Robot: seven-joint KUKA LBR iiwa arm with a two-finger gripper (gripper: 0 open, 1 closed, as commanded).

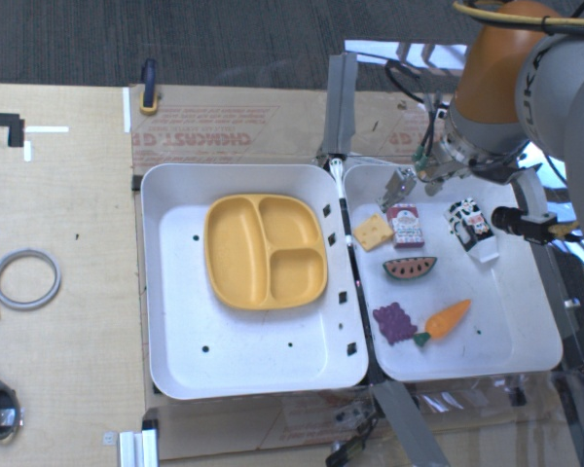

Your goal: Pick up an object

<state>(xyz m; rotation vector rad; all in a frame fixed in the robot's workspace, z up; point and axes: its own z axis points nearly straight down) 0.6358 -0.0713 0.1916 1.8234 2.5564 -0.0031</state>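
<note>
Seen from above at a slant, two shallow white bins sit side by side on a bench. The left bin [175, 358] holds a yellow divided plate [267, 251] with three compartments. The right bin [506, 343] holds several small toy foods: a cheese wedge [373, 232], a small red carton [406, 227] just beside it, a watermelon slice [410, 268] below those, purple grapes [395, 322] and an orange carrot [446, 319] nearer the front, and a small black-and-white carton [470, 224] toward the right.

The grey arm with its orange band [496, 61] reaches in from the right. Its gripper [405, 185] hangs over the back of the right bin, with its two fingers spread apart and nothing between them. The red carton lies just below the fingertips, and the cheese wedge sits slightly to their left; whether the fingers touch either cannot be told.
</note>
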